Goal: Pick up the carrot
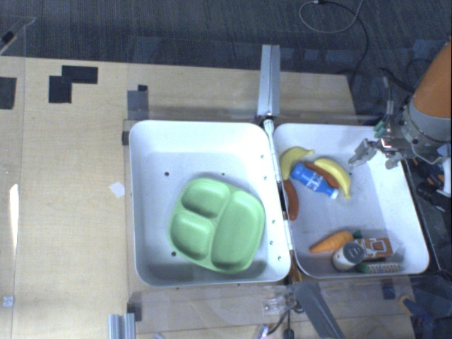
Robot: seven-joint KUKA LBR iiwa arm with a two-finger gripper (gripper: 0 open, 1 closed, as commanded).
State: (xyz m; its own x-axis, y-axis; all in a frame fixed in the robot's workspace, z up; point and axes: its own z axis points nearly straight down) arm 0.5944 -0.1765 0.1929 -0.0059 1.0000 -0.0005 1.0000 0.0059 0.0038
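Dark blue-grey carpet [176, 6] runs along the back, with a thin cable [353, 13] looping across it, and in front sits a pale wooden bench [63, 189] holding two shallow white plastic bins side by side. The left bin [152, 147] has a light green divided plastic tray [217, 223] lying in it, three compartments, sitting a bit toward the front.

The right bin [413, 217] has all the small stuff. The smooth orange carrot [331, 242] is near the front edge, lying on its side, just beside a small bottle with a white cap [353, 253] and a flat orange-and-white packet [378, 248]. Further back there's a yellow banana [333, 170] curled around a blue bottle [312, 179], and a reddish-brown sausage [291, 199] right against the divider wall.

The grey gripper [376, 155] hangs over the back right corner of that bin, well apart from the carrot. Fingers look spread, nothing between them.
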